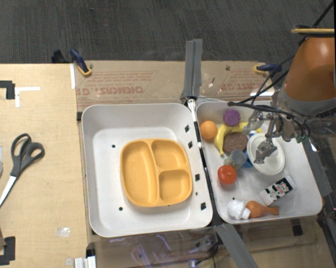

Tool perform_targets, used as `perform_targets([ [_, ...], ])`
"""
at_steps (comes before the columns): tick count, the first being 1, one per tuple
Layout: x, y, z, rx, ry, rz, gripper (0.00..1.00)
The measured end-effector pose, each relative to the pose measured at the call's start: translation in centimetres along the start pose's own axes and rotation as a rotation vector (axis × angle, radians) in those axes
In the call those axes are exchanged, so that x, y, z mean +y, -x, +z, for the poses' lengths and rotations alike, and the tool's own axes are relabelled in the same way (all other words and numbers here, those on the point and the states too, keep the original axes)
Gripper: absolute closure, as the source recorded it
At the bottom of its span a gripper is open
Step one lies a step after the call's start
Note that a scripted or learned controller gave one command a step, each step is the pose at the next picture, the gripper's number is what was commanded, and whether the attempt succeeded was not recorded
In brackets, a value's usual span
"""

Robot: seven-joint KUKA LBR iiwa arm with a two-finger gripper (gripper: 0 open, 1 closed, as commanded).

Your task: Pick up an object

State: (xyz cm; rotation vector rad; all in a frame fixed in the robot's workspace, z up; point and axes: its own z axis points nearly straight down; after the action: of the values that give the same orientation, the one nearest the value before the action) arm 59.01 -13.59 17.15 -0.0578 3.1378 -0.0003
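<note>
Reading backwards and upside down on the brown cardboard strip (128, 85) beyond the bins, well to the left of the gripper (266, 149), red printed letters can be made out, but not surely enough to spell. The small black-and-white carton (278, 189) below the gripper carries markings too small to read.

The arm (311, 71) comes in from the upper right, its orange band bulking over the right bin (302, 208), with the wrist pointing down and leftwards. The gripper hangs over a white bowl (273, 163) in that bin; whether its fingers are apart or together cannot be told, and nothing is seen between them.

Just left of the gripper lie a brown round object (235, 141), a yellow banana (220, 139), a purple ball (231, 117) and an orange ball (208, 129). Below and left sits a red tomato-like object (226, 174). Farther below, near the bin's front wall, lies a white-and-orange toy (246, 210).

Well to the left, the other bin (98, 177) holds a yellow divided plate (156, 172). Far left on the bench, scissors (19, 160) lie flat.
</note>
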Motion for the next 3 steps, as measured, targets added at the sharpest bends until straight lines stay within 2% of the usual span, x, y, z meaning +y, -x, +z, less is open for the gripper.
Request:
perform_targets([
  [1, -0.3, 3.1, 7.7, -0.002, -0.001, 0.185, 0.00],
  [2, 2.4, -4.6, 7.9, 0.002, -0.001, 0.237, 0.00],
  [3, 2.4, -4.5, 7.0, -0.002, -0.002, 0.234, 1.00],
])
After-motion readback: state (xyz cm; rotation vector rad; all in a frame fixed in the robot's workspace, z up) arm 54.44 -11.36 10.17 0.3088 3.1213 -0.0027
